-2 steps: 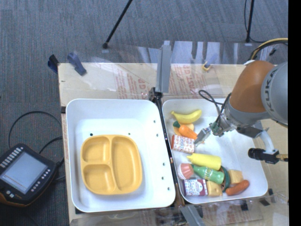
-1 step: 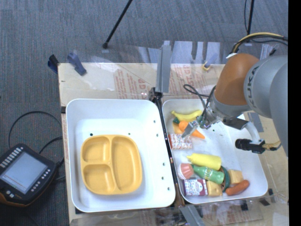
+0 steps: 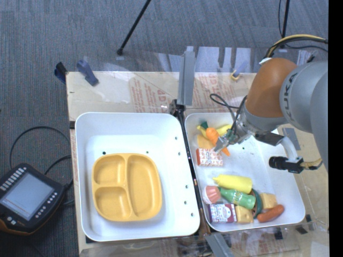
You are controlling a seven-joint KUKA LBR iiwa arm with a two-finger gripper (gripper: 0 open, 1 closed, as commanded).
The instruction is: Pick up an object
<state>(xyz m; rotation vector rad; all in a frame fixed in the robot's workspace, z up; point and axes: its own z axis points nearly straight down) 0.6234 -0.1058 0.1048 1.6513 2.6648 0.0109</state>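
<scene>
My gripper reaches down into the upper left part of the right bin. Its tip is right against an orange carrot with a green top, and a bit of orange shows just past the tip. A yellow piece lies beside the carrot. A red and white carton lies just below the gripper's tip. The grey arm with its orange band hangs over the bin's upper right.
Lower in the right bin lie a yellow bottle, a green bottle, a red carton and a sausage. The left bin holds a yellow divided plate. A pendant sits on the floor at left.
</scene>
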